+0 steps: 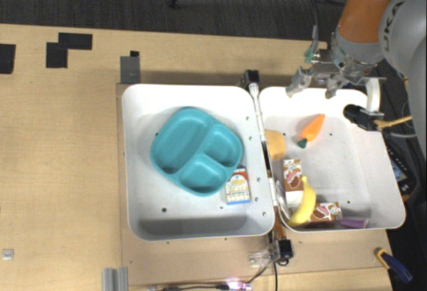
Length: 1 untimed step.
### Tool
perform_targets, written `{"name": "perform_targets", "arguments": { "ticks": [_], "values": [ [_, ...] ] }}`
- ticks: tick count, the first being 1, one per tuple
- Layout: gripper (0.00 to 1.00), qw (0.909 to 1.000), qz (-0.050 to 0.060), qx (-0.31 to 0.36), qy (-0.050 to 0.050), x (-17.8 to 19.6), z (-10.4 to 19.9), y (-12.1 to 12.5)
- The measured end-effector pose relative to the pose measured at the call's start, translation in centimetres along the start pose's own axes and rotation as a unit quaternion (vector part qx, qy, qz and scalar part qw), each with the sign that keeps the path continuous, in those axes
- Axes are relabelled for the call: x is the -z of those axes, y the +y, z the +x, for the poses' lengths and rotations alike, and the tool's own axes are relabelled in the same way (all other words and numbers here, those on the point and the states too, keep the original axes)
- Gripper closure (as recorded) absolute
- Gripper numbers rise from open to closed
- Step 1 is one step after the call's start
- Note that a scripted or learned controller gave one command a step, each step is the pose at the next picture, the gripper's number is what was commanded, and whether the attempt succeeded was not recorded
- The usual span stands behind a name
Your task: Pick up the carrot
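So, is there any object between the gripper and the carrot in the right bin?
Nothing visible does. The gripper is over the far rim of the right bin, and the carrot lies just below it on bare floor, apart from the other items.

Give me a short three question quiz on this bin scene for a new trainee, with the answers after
1. True or false: the carrot lies in the left bin.
2. Which item lies nearest the front edge of the right bin? A. banana B. teal divided plate C. carrot
3. Where is the gripper relative to the carrot?

Key
1. False; it lies in the right bin.
2. A.
3. Above the bin's far rim, apart from the carrot and holding nothing.
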<state>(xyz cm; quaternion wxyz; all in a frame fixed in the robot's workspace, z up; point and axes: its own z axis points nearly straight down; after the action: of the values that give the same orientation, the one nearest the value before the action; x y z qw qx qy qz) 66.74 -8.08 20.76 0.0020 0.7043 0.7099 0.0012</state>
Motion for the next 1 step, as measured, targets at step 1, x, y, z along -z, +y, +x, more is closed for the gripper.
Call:
{"name": "perform_targets", "arguments": {
  "ticks": [1],
  "values": [
    [0.0, 0.9977, -0.001, -0.068, 0.0, -12.05, -5.13, -2.45]
  ]
}}
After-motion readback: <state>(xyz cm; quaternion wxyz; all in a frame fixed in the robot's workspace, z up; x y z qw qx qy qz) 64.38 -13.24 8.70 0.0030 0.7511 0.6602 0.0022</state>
